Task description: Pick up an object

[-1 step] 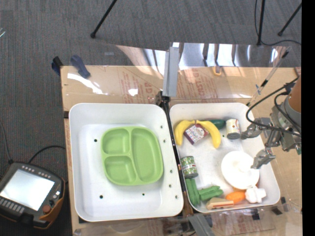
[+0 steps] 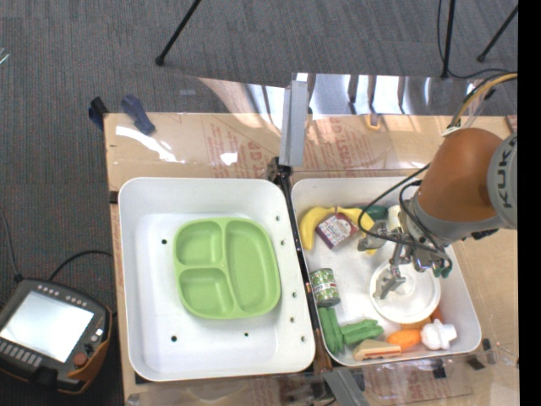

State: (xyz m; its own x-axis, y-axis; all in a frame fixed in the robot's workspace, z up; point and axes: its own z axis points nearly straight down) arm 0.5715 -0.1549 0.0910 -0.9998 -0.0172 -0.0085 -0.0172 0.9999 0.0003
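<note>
over the right bin (image 2: 463,307) the gripper (image 2: 390,284) hangs above a white bowl (image 2: 414,304); fingers narrow, holding nothing; pick not yet made.

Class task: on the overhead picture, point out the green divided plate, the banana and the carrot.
green divided plate (image 2: 226,268): camera view, on the ridge between its compartments.
banana (image 2: 309,224): camera view, on the middle of its curved body.
carrot (image 2: 405,339): camera view, on its orange middle.

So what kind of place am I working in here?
Most likely a robotics lab pick-and-place cell, not a kitchen: two white bins on a bench, toy food like a banana, tripod legs on carpet, and a teach pendant on the floor.
</note>
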